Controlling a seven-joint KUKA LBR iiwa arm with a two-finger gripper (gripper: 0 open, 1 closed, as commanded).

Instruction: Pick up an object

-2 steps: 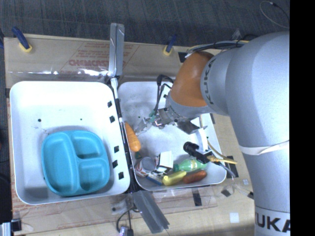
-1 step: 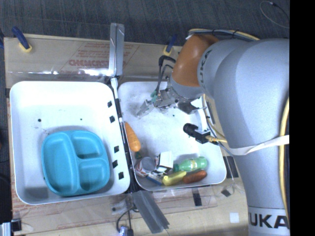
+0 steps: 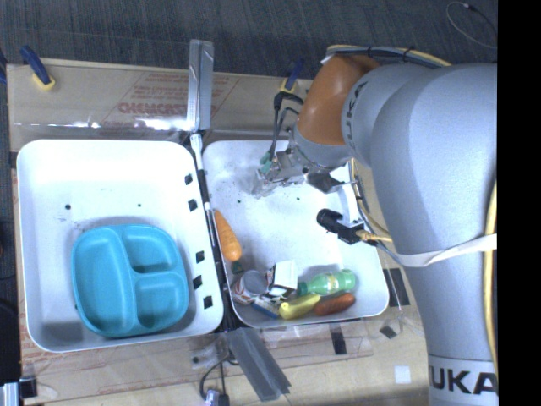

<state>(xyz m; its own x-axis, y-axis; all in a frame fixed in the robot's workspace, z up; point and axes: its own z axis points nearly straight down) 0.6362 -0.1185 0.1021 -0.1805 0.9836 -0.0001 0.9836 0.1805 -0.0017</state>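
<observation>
the carrot (image 3: 227, 237) lies along the right bin's (image 3: 377, 299) left wall, with the green bottle (image 3: 328, 282), a banana (image 3: 299, 306) and small packets heaped at its near edge, all untouched. we judge the approach step is in hand: the gripper (image 3: 272, 170) hovers over bare floor at the far end and must travel to the heap. we cannot tell how wide it stands or whether it holds anything, since the arm crowds it.
</observation>
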